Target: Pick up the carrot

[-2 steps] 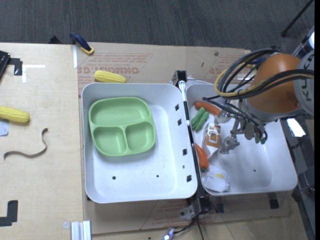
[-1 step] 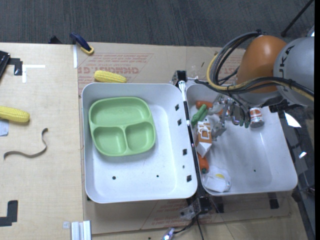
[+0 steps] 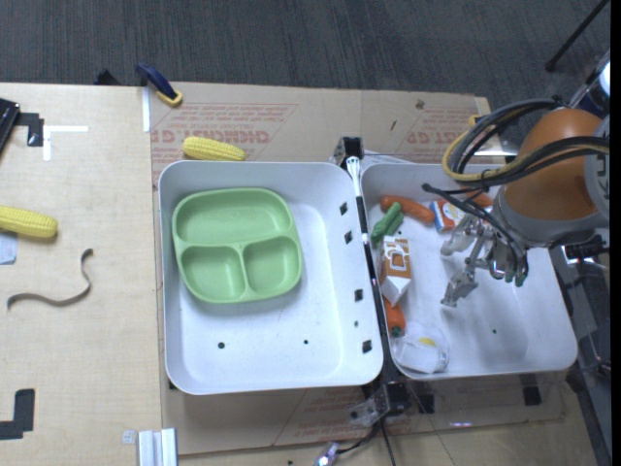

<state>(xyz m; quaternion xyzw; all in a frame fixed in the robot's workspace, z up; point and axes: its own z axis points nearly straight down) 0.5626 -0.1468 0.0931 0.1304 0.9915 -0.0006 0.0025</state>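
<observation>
Two white bins sat side by side on the bench. The left bin (image 3: 262, 357) held a green tray (image 3: 236, 244) with three compartments. In the right bin (image 3: 505, 343), the carrot (image 3: 408, 208) lay near the far left corner, just beside a green item (image 3: 386, 222). A small carton (image 3: 396, 268) lay below them along the left wall, with another orange piece (image 3: 394, 316) and a clear lid (image 3: 421, 350) nearer the front. The gripper (image 3: 460, 278) hung over the bin's middle, well apart from the carrot, its fingers (image 3: 452, 294) parted with nothing between them. Two corn cobs (image 3: 212, 149) (image 3: 27, 222) lay outside the bins
</observation>
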